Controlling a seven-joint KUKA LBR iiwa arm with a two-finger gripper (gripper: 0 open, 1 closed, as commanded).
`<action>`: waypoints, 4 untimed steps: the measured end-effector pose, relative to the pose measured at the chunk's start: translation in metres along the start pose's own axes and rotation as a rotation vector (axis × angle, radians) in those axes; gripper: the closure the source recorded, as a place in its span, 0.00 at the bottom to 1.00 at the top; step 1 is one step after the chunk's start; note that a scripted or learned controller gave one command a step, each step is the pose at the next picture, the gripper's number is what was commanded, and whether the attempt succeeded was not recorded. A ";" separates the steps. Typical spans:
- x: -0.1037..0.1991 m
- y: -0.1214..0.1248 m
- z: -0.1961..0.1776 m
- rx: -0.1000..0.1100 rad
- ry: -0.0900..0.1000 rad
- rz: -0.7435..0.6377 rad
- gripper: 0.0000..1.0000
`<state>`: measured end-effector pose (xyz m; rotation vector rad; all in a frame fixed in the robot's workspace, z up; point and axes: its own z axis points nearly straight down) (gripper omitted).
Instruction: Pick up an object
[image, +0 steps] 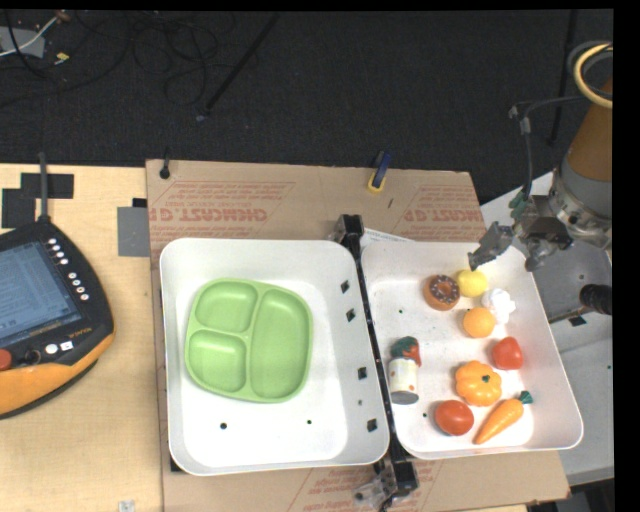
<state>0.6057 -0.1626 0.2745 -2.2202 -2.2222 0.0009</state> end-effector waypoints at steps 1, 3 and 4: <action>0.009 -0.008 0.058 0.008 0.003 -0.001 0.00; 0.011 -0.014 0.149 0.006 0.003 0.000 0.00; 0.015 -0.014 0.189 0.005 0.002 0.000 0.00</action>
